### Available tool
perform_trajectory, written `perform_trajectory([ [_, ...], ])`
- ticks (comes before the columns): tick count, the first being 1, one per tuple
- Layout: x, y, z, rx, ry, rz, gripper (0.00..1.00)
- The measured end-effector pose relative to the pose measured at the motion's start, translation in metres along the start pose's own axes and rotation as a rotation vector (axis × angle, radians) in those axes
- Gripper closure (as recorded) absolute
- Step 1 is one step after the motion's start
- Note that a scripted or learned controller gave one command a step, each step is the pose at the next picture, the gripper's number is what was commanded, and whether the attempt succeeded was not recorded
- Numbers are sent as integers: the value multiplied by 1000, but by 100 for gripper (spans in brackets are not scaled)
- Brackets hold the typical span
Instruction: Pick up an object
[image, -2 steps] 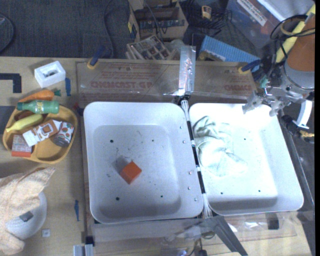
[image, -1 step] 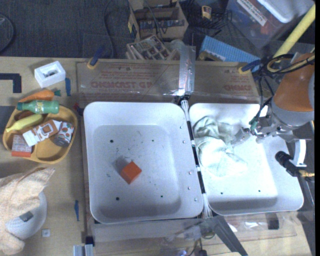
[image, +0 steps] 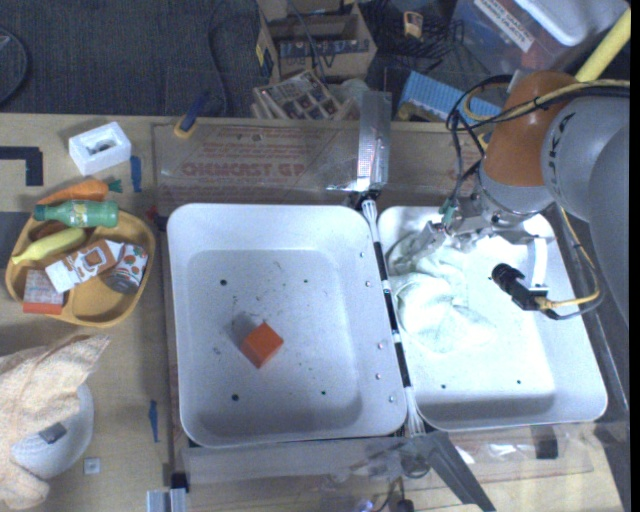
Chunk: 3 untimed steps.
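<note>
Low, the hand (image: 432, 240) sits over white cloth (image: 440, 295) — right bin (image: 560, 395).

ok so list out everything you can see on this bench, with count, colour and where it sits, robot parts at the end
left bin: 1, white, centre of bench
right bin: 1, white, beside the left bin
block: 1, orange, in the left bin
cloth: 1, white, crumpled, in the right bin's left half
bowl: 1, yellow, left of the bins, holding toy food
bottle: 1, green, on the bowl's far rim
towel: 1, pale orange, bench's near left corner
small box: 1, white, far left
arm: 1, grey with orange band, over the right bin
gripper: 1, above the cloth
</note>
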<state>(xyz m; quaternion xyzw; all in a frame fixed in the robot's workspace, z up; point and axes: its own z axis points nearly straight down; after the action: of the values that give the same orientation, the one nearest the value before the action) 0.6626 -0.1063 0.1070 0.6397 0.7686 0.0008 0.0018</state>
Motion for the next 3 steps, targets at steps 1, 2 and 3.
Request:
perform_trajectory([
  [1, -41, -38, -88, 0, -1, 90, 0],
  [2, -35, -19, -73, -2, -2, -35, 0],
  [3, -62, -19, -103, -1, -2, 136, 0],
])
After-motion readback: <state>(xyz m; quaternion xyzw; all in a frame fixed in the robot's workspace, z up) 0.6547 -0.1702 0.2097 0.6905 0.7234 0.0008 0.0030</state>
